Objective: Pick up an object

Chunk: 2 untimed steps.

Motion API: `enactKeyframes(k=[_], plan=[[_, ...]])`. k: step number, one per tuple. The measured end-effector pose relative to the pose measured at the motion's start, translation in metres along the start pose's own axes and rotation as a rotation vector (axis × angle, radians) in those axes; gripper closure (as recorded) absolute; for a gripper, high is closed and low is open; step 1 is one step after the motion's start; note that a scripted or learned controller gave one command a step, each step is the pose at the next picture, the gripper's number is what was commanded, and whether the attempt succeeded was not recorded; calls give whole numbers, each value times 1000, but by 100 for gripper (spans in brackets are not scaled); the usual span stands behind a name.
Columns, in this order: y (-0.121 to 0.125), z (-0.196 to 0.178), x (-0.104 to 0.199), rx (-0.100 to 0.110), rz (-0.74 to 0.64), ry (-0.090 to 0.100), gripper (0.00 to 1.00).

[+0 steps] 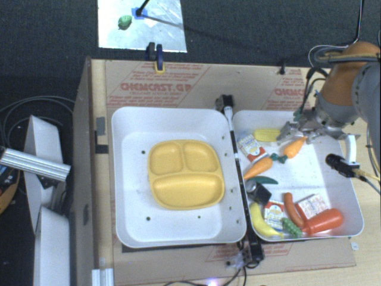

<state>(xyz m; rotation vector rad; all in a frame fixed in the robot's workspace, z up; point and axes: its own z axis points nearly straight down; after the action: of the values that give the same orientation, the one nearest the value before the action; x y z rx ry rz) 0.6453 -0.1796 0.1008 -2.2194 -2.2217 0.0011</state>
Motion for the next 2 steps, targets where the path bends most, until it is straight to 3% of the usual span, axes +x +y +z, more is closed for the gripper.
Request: enactKeyframes(k=[1,2], plan=[[2,-13,0,-7,-2,-2,100],[2,-13,0,-6,-3,-2,0]])
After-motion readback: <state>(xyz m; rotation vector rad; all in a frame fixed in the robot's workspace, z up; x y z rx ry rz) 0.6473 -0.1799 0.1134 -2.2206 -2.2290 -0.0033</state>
